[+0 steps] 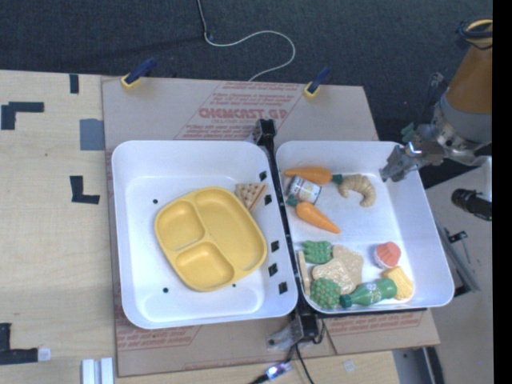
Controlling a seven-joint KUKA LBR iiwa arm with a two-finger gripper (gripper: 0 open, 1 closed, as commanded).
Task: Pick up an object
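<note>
Nearest the camera, along the front wall of the right-hand shallow white plastic bin (436, 250), a cluster of toy foods lies packed together: a dark green bottle-shaped plastic piece (370, 294) lying on its side, a knobbly green broccoli head (324, 293) touching it, a yellow blocky piece (400, 281) at its other end, and a pale speckled bread-like slice (340, 268) just behind. A red-and-white rounded piece (388, 254) sits just apart, toward the bin's right wall, and a second bumpy green vegetable (317, 251) rests near the divider. They look scattered loosely rather than arranged, which suits picking any one of them.

In the left-hand white bin (132, 238) a smooth yellow plastic tray with three compartments (210, 237) lies flat and skewed, with a tan lattice-patterned cracker (250, 192) touching its far corner.

Further back in the right bin, a glossy orange toy carrot (318, 217) lies at a slant, then a small labelled tin can (303, 190) on its side, a second orange carrot with a green tip (310, 174) beside it, and a beige curved croissant (358, 188). These are the candidates for the task; the croissant is the one nearest the arm.

The hand (396, 166) hangs over the far right corner of that bin, near the croissant and apart from it. I cannot tell whether it is spread or closed, and nothing is seen held in it.

Both bins rest on a brown printed cardboard sheet (232, 114) clipped at its far corners over the pale wooden bench (48, 238).
</note>
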